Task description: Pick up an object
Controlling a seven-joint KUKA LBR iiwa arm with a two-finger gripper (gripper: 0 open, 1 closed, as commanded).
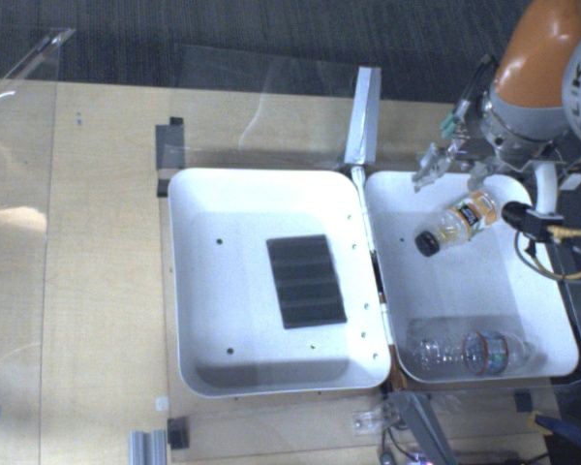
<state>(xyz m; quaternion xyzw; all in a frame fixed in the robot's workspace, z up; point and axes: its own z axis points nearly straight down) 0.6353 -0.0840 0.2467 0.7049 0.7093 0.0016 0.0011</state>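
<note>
Small clear plastic bottle with black cap and yellow label [457, 225] lies tilted in the upper part of the right white bin [403, 260], cap toward lower left, open floor around it. My claw [449, 159] sits over that bin's top edge, upper right of frame; can't tell its state. Crushed clear bottle [468, 351] lies along the bin's bottom wall. Left white bin [203, 289] holds a black ribbed slab [306, 280] mid-floor.

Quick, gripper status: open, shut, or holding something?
Gripper: cannot be told. It sits above the right bin, beside the small bottle; nothing is visibly between its fingers.
</note>
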